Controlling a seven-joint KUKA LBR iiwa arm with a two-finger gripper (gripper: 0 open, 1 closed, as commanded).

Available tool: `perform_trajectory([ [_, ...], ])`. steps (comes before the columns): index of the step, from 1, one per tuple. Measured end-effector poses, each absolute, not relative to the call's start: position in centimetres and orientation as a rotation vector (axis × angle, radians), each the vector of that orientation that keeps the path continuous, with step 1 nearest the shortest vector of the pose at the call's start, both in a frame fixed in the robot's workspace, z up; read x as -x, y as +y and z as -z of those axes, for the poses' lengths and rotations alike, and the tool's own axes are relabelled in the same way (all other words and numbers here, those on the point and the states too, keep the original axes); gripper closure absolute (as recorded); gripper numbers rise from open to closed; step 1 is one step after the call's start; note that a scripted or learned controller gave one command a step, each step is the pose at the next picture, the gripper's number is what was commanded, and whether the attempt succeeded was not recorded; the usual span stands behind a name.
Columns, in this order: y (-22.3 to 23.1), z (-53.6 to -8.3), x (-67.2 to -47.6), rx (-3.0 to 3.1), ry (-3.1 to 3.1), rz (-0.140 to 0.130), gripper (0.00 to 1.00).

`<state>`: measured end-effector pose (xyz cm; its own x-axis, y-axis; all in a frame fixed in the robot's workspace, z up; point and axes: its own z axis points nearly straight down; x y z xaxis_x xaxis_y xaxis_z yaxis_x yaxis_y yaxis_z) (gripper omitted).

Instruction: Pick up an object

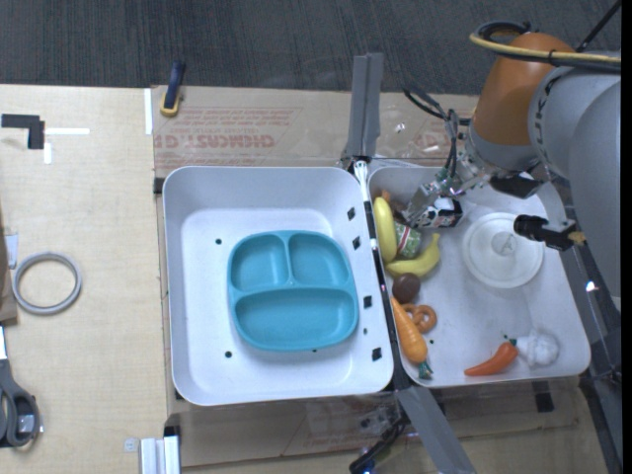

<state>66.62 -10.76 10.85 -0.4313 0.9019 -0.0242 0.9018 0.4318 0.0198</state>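
Camera view places the gripper (434, 205) low in the right bin (553, 344), above the bananas (390, 235); jaw state cannot be determined. Left bin (188, 294) holds a blue divided plate (293, 290). Cardboard (237, 131) beyond carries mirrored, unreadable red print.

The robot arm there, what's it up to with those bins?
The arm reaches in from the right, its end effector low over the right bin, just above the bananas at that bin's left side. Nothing shows between its fingers, so no object is picked up yet. A carrot, a pretzel, a clear lid and a chili also lie there. The left bin holds a blue divided plate.
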Motion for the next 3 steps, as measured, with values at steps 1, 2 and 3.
perform_trajectory([
  [1, -10.5, -10.9, -66.6, -1.902, 2.471, -0.014, 0.0],
  [2, -10.4, -12.3, -67.0, -1.891, 2.464, -0.024, 1.0],
  [3, -12.7, -11.0, -58.4, -1.373, 2.782, -0.016, 1.0],
])
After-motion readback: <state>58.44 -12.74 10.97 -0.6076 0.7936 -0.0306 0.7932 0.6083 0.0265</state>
